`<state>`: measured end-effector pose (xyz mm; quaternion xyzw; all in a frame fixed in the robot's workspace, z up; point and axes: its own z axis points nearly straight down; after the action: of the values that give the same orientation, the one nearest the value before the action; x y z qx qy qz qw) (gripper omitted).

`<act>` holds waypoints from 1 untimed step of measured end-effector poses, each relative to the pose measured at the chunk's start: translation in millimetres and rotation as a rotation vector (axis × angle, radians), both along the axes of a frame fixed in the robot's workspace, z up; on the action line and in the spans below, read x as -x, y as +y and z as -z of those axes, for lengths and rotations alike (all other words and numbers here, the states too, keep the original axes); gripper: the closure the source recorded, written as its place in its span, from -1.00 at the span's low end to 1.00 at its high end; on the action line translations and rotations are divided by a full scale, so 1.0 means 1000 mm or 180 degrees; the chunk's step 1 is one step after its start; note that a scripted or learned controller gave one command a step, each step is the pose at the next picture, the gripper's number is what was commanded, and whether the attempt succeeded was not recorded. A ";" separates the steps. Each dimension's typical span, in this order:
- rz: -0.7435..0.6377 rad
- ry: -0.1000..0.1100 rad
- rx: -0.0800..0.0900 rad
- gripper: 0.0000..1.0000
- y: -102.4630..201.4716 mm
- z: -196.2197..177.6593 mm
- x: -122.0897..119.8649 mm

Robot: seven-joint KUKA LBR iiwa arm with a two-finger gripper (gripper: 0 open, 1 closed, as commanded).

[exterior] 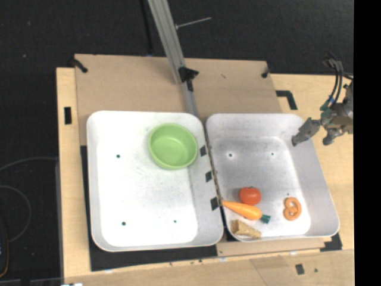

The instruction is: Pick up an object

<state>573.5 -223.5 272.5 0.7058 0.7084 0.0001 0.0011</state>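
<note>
My gripper (317, 136) hangs at the far right, over the right bin's (262, 136) upper right rim, open with nothing between its fingers. Low in that bin lie a red tomato (250, 195), an orange carrot (241, 209) with a green tip, an orange pretzel-shaped piece (292, 208) and a tan bread-like piece (245, 229). All of them sit well below and left of the gripper. A green bowl (173, 146) stands upright in the left bin (119, 189), near its top right corner.
A grey metal pole (169, 40) slants from the top of the view down to the gap between the bins. Brown board (172, 85) lies behind the bins. Black clips (210, 174) line the divide between them.
</note>
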 end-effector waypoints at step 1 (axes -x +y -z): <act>-0.0001 0.0001 0.0001 -1.00 0.000 0.000 0.000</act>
<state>573.4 -223.6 272.5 0.7057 0.7085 -0.0002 0.0011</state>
